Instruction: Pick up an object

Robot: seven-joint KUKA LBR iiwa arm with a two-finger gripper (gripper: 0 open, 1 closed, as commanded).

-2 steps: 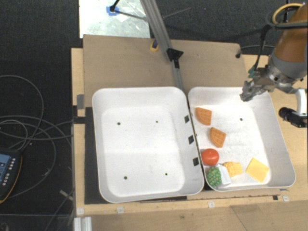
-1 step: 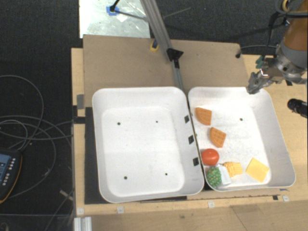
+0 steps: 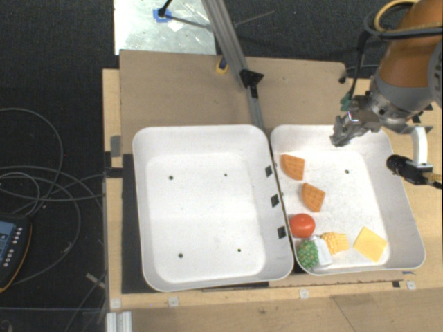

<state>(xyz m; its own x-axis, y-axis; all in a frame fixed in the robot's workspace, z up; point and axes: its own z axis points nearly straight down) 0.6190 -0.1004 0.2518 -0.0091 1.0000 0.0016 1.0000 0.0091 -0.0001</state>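
Well apart from the jaws [image 3: 341, 138] lies an orange wedge [image 3: 293, 166].

The tabletop [image 3: 180, 92] is light brown wood with a big flat brown board on it. The floor [image 3: 55, 40] around it is dark grey carpet. Thin black cables [image 3: 41, 185] curl across the floor on the left. A shiny, bright sheet [image 3: 149, 23] lies on the floor at the top. A grey metal pole [image 3: 225, 26] slants across it.
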